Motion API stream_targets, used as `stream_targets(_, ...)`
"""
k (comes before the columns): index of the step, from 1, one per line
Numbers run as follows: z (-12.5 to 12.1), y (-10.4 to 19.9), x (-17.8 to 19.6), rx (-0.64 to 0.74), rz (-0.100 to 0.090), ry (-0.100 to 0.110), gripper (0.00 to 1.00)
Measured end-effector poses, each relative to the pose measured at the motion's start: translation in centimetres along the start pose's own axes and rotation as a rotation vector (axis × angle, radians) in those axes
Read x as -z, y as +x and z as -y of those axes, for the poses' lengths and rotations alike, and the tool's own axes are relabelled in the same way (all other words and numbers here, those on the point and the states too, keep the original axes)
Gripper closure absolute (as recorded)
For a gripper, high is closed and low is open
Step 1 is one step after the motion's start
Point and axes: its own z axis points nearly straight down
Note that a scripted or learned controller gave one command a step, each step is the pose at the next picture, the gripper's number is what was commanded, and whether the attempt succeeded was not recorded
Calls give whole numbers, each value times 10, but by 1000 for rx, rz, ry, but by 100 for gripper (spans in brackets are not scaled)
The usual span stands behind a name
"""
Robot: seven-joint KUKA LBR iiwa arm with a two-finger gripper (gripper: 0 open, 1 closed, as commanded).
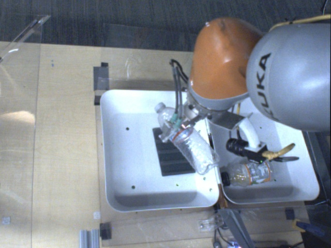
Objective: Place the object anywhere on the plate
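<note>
A: Where is the bottle (187,141) sitting?

B: In the left bin (119,138), toward its right side; it lies tilted, cap end far and left, base near and right, and it overlaps the dark plate (168,161) under it; whether it rests fully on the plate or hangs just above it, I cannot tell.

A: And the claw (182,122)?

B: It comes down from under the orange band of the arm (220,58), right at the bottle's neck; it looks clamped on the bottle there, with a thin finger against the shoulder on the far side.

A: How do you judge the bottle will handle?

B: Clear thin plastic, seemingly drained, so probably light; the wall likely dents under a hard squeeze; the surface is smooth and may slip or roll; the neck and shoulder are the stiffest part, so that is the sensible place to take it; held that far from the middle, the body may swing.

A: Anything else nearby?

B: The right bin (302,187) holds another small bottle (251,173) and a black-handled tool (253,151), well apart from the plate.
</note>
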Motion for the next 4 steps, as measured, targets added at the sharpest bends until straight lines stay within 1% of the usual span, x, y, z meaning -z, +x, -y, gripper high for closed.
stream_targets(1, -3, 70, -96, 439, -2, 1, 100)
stream_targets(2, -34, -32, -72, 395, 1, 0, 100)
stream_targets(3, -28, -39, -173, 347, 3, -9, 100)
stream_targets(4, 10, -51, -90, 113, 2, -6, 100)
